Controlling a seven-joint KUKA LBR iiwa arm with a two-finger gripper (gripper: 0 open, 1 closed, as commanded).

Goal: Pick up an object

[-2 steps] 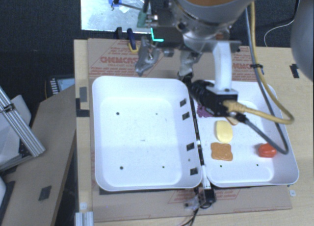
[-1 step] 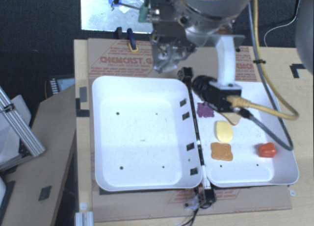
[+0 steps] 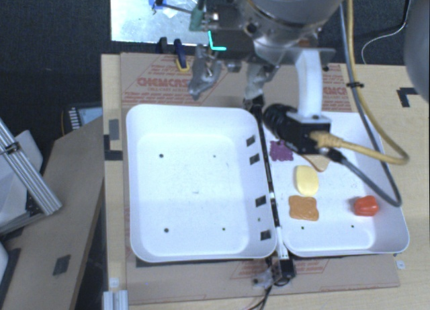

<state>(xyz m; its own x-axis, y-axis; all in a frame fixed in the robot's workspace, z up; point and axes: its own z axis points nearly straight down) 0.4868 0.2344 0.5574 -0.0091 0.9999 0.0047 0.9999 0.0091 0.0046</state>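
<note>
The gripper (image 3: 225, 80) is held high above the back edge of the left bin (image 3: 144, 235), and its two fingers are spread apart with nothing between them. Nothing has been picked up yet. In the right bin (image 3: 390, 238) are kept a purple piece (image 3: 281, 150), a yellow piece (image 3: 307, 181), an orange piece (image 3: 304, 208) and a red piece (image 3: 365, 206).

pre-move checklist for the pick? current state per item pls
1. Targets present: ok. The right bin holds the yellow piece, orange piece, red piece and purple piece.
2. Pieces spaced apart for a grasp: ok for red; yellow and orange sit close together.
3. Tool over a target: not ok, it sits at the bins' far edge.
4. Tool holding anything: cannot tell.
5. Cable off the pieces: ok.
</note>
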